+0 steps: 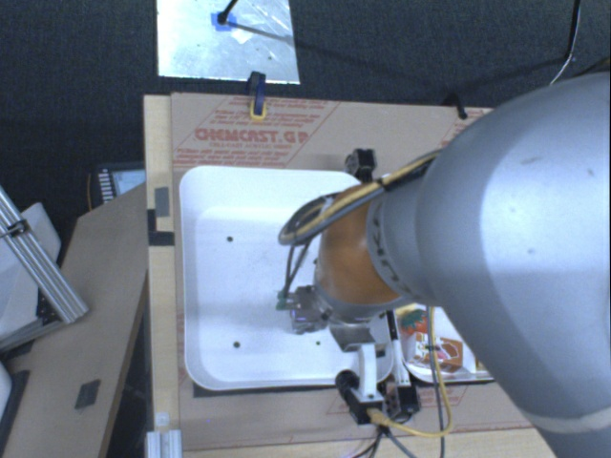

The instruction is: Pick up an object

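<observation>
One arm (496, 256) over one white bin (229, 284); one gripper (304, 311).

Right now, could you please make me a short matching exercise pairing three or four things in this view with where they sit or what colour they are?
Things:
1. arm
2. left bin
3. shiny metal sheet
4. orange band

Descriptions:
A. lies on the dark cloth beyond the far edge of the bench
B. large and grey, reaching in from the right
C. white, with a few small dark dots on its floor
D. wraps the arm just above the wrist, over the bins

Pairs: 1-B, 2-C, 3-A, 4-D
</observation>
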Robot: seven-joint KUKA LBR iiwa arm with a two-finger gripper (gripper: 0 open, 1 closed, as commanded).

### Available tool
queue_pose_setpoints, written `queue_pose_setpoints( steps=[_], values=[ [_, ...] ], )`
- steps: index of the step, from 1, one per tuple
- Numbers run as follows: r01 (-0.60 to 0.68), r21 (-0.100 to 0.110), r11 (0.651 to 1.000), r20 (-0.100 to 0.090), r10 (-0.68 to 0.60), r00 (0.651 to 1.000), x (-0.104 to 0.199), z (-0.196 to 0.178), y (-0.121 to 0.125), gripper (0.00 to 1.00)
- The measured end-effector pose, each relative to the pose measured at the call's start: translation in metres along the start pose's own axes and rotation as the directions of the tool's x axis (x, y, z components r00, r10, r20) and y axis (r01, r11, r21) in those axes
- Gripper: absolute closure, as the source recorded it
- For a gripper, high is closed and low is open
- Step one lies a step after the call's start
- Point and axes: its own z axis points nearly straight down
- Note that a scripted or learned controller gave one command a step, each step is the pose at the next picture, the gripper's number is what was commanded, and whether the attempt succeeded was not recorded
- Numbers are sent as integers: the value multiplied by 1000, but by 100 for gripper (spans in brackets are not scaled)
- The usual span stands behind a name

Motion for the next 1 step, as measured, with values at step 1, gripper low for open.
queue_pose_setpoints(
  steps=[1],
  values=[
    [9, -9, 1000, -3, -9, 1000, 64, -1, 5, 100]
  ],
)
